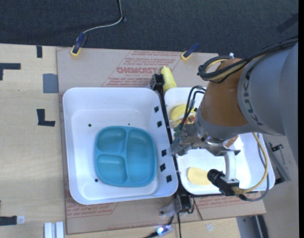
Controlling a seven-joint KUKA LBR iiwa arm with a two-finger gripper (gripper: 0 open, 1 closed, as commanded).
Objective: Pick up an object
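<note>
The arm's orange-banded wrist hangs over the right bin [251,175] and covers most of it. My gripper [184,142] reaches down near that bin's left wall. A yellow object [177,113] peeks out just behind the gripper, partly hidden by the wrist. A pale yellow flat piece [196,175] lies at the bin's front, left of a black fitting on the arm. In the left bin [77,105] rests a blue divided plate [126,155].
A yellow clamp [167,77] sits at the top of the divider between the bins. Small clamps [76,47] hold the cardboard sheet at the back edge. Cables loop around the arm on the right.
</note>
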